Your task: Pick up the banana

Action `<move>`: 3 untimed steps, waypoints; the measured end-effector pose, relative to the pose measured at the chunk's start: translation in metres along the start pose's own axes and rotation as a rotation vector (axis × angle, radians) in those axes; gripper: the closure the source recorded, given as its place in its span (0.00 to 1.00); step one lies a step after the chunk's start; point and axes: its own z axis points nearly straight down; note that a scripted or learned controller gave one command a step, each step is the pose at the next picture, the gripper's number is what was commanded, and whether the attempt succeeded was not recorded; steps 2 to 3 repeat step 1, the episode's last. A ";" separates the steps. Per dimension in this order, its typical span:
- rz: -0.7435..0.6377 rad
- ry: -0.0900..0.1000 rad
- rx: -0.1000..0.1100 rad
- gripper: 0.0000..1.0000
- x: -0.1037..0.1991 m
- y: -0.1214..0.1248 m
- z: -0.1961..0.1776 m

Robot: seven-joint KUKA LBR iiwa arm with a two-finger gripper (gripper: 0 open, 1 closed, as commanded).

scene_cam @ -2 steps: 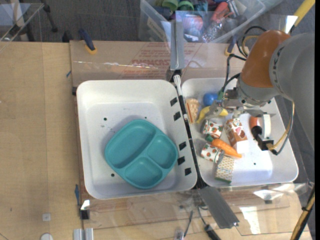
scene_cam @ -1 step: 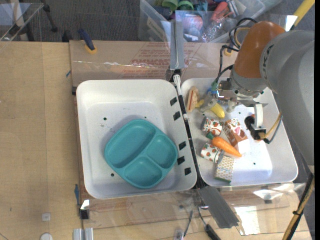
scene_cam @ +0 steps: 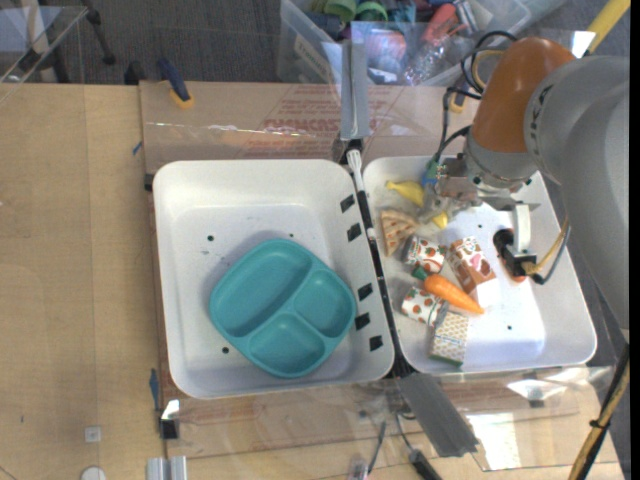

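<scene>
The banana (scene_cam: 406,190) is small and yellow and lies at the far left corner of the right bin (scene_cam: 560,313). My gripper (scene_cam: 442,200) hangs under the orange wrist band, low over the bin floor, just right of the banana's end. Whether it touches the banana is unclear, because the wrist hides the contact point.
The right bin also holds a pizza slice (scene_cam: 397,231), two small cans (scene_cam: 428,256), a carrot (scene_cam: 452,293), a cup (scene_cam: 421,308) and a small box (scene_cam: 450,338). A teal divided plate (scene_cam: 283,306) lies in the left bin (scene_cam: 185,268). A clear tub of toys (scene_cam: 400,8) stands behind.
</scene>
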 end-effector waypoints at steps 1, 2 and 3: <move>-0.170 0.005 0.004 1.00 0.068 -0.003 -0.086; -0.170 0.005 0.004 1.00 0.068 -0.003 -0.086; -0.170 0.005 0.004 1.00 0.068 -0.003 -0.086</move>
